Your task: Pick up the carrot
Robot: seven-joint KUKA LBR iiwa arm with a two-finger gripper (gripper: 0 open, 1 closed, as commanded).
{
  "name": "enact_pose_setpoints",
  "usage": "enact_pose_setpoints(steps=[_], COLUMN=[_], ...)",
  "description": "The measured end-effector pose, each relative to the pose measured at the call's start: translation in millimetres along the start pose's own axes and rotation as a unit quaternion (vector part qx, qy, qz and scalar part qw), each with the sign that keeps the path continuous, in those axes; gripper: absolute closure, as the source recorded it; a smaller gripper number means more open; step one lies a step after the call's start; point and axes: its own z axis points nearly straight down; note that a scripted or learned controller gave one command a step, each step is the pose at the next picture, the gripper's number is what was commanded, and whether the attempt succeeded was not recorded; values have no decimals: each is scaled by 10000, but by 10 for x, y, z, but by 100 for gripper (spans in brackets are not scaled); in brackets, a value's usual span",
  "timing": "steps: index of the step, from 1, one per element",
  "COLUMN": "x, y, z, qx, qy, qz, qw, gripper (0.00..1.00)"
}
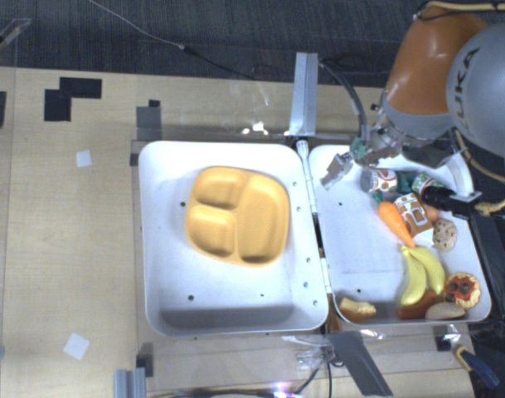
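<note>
My arm (451, 65) wears a smooth, glossy shell, orange above and grey below, catching the light. The two bins (165, 247) look like smooth white plastic with a faint sheen (the left one shows soft grey shading along its lower wall). The tray (238, 214) in the left bin is yellow plastic, smooth and slightly glossy. The carrot (393, 220) looks like matt orange plastic, the banana (418, 274) shinier. The bench (61, 247) has a pale wood-grain finish, matt. The post (303, 94) between the bins is brushed grey metal.
</note>
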Motion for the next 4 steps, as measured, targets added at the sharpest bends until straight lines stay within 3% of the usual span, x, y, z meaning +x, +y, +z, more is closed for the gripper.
enact_pose_setpoints(steps=[1, 2, 3, 4], x=[-382, -264, -267, -270], y=[-519, -918, -878, -849], z=[422, 1372, 1239, 1124], qx=[17, -31, -76, -108], qy=[1, -20, -38, -55], qz=[58, 62, 48, 34], qw=[10000, 10000, 10000, 9999], gripper=[0, 0, 100, 100])
